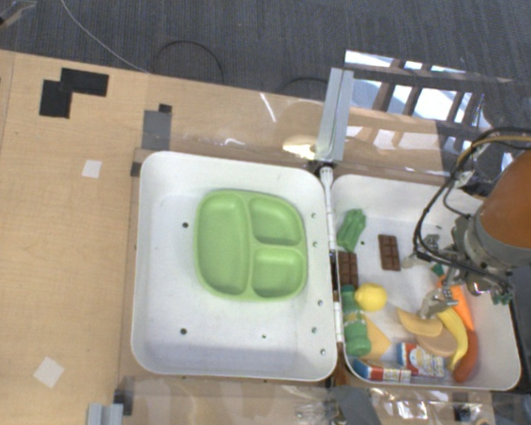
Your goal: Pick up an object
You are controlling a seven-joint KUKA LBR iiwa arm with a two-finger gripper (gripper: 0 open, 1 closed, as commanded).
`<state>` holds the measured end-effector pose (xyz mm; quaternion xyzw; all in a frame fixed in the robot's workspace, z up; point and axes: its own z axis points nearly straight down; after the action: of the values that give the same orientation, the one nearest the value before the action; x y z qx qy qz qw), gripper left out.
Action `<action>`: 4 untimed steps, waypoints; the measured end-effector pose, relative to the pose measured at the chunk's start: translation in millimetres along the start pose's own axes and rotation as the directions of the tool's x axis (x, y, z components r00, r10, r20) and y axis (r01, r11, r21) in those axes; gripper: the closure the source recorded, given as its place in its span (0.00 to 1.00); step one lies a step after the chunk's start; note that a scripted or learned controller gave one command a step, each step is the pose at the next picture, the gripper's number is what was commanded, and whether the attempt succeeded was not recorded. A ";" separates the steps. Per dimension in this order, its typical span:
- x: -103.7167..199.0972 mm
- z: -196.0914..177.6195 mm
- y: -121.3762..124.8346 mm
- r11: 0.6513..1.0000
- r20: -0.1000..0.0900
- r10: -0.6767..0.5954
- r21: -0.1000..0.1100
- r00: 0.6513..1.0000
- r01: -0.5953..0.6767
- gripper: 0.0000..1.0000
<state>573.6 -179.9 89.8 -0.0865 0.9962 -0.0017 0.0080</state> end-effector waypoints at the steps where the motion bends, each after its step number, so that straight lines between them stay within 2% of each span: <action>1: -32.8 -59.7 -32.1 0.987 -0.001 -0.158 0.000 0.987 0.158 0.00; 2: -8.0 0.0 -27.1 0.989 0.000 -0.147 0.000 0.989 0.147 0.00; 3: 26.7 -0.4 -20.9 0.987 -0.001 -0.160 -0.001 0.987 0.160 0.00; 4: 55.6 -1.7 -16.7 0.942 0.004 -0.334 0.005 0.942 0.334 0.00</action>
<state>521.7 -205.9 90.8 -0.2541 0.9671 -0.0049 0.0099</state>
